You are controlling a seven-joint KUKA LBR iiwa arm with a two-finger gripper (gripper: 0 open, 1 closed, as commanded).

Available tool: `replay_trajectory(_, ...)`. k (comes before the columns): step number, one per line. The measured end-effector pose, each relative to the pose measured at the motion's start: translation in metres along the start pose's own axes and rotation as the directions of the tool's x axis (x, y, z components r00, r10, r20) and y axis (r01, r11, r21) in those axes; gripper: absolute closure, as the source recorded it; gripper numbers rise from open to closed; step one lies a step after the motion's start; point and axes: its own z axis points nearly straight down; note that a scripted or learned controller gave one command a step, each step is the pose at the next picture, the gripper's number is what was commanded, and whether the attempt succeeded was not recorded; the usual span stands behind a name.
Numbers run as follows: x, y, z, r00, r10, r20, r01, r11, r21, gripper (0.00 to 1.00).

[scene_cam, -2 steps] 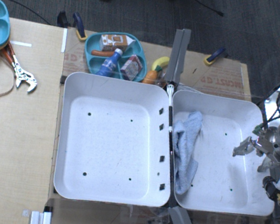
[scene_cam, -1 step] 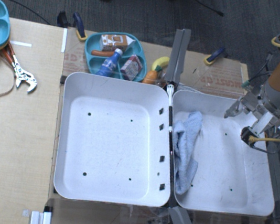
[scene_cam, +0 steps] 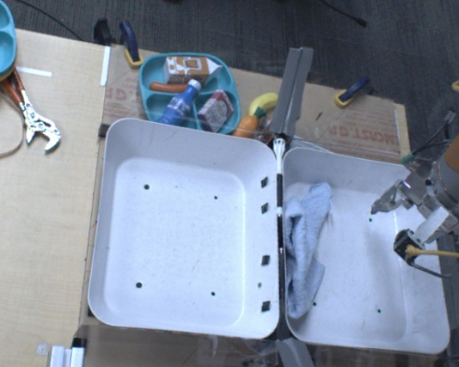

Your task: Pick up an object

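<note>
Hovering at the right edge of the frame, the end effector (scene_cam: 394, 216) looks spread and holds nothing, while the blue cloth (scene_cam: 305, 243) lies crumpled along the right bin's (scene_cam: 362, 331) left wall (well apart); a pinch could snag one loose fold and slip

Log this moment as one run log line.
hand: over right bin, right side | blue cloth: right bin, left side, apart from hand | not grasped
</note>
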Motion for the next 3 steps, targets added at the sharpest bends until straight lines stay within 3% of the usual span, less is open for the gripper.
replay_trajectory(1, 0.054, -0.045, 0.047, 0.993, 0.119, 0.0, -0.119, 0.993, 0.001, 0.0)
replay_trajectory(2, 0.002, -0.026, -0.029, 0.997, -0.081, -0.001, 0.081, 0.997, -0.002, 0.0)
replay_trajectory(3, -0.023, -0.088, -0.017, 1.0, 0.013, -0.001, -0.013, 1.0, 0.002, 0.0)
